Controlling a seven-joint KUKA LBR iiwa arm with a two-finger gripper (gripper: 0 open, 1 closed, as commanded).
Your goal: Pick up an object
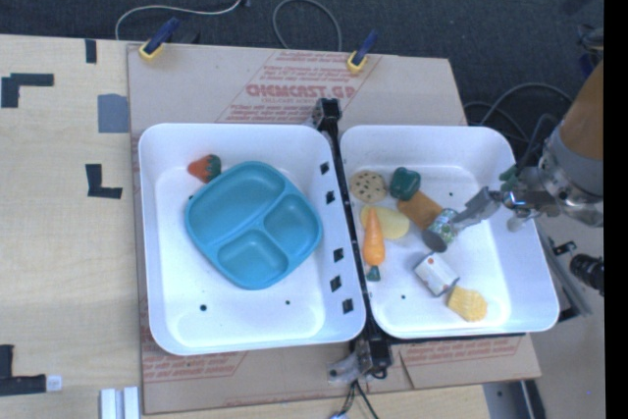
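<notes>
My gripper reaches in from the right and hangs low over the middle of the right bin. Its tip is just right of a brown cylinder and above a white and grey block. I see nothing held in it. Around it lie a dark green piece, a speckled cookie, an orange carrot, a pale yellow piece and a yellow lump near the front right corner.
The left bin holds a blue divided plate and a small red and green fruit at its back left. A black divider runs between the bins. Cables lie beyond the bench.
</notes>
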